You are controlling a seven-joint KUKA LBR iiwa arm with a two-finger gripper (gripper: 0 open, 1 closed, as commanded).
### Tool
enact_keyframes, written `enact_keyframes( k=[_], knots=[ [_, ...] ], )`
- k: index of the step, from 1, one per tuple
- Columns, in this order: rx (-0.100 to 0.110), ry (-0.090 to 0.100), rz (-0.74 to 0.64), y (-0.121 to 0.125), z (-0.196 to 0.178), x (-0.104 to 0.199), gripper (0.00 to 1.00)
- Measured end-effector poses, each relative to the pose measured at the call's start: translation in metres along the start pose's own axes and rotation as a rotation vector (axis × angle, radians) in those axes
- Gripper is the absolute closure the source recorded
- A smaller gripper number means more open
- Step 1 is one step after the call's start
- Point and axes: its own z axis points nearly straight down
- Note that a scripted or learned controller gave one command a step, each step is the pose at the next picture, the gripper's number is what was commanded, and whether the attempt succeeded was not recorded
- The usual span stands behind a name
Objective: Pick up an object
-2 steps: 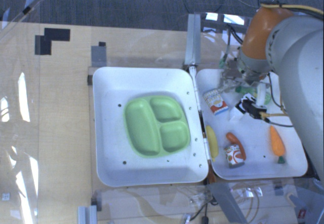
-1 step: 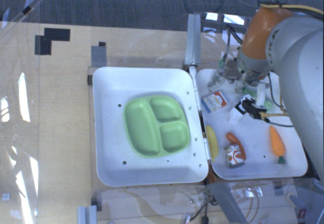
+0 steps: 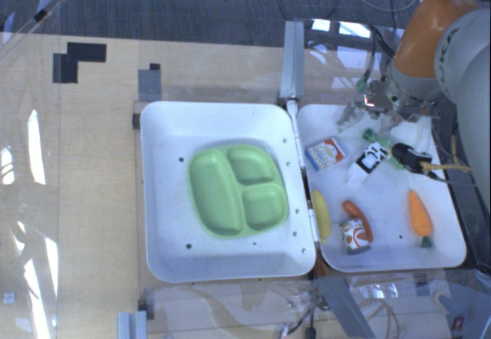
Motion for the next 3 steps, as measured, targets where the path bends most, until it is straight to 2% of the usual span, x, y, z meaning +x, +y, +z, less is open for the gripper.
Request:
enact_keyframes(
  k=[1, 2, 3],
  knots=[
    [-0.003, 0.000, 0.015, 0.006, -0.084, 0.051, 0.00],
    [0.002, 0.000, -0.086, -0.041, -0.044, -0.002, 0.00],
    [-0.001, 0.001, -0.337, -0.074, 0.051, -0.058, 0.00]
  ],
)
